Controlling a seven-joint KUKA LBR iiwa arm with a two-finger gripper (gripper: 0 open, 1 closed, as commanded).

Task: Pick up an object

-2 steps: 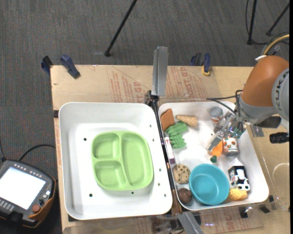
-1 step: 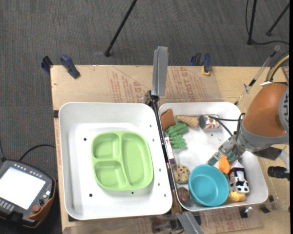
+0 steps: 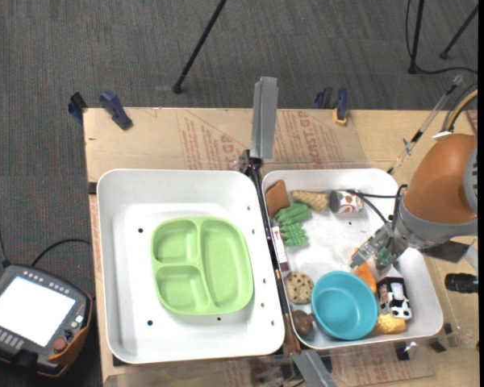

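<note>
My gripper (image 3: 372, 255) hangs low over the right side of the right bin (image 3: 351, 176), just above an orange piece (image 3: 366, 278) and the rim of a blue bowl (image 3: 344, 305). Left of the bowl lies a chocolate-chip cookie (image 3: 298, 286), with a brown ball (image 3: 303, 322) below it. Green toy vegetables (image 3: 293, 222), a waffle cone (image 3: 310, 198), a brown piece (image 3: 276, 196) and a small can (image 3: 347, 202) lie toward the bin's far side. A black-and-white toy (image 3: 394, 296) and a yellow piece (image 3: 391, 323) sit at the near right corner.
The left bin (image 3: 125, 216) holds a green divided plate (image 3: 202, 264). A grey post (image 3: 264, 119) stands at the far end of the wall between the bins. Blue and yellow clamps (image 3: 113, 107) line the bench's far edge. A tablet (image 3: 32, 309) rests at lower left.
</note>
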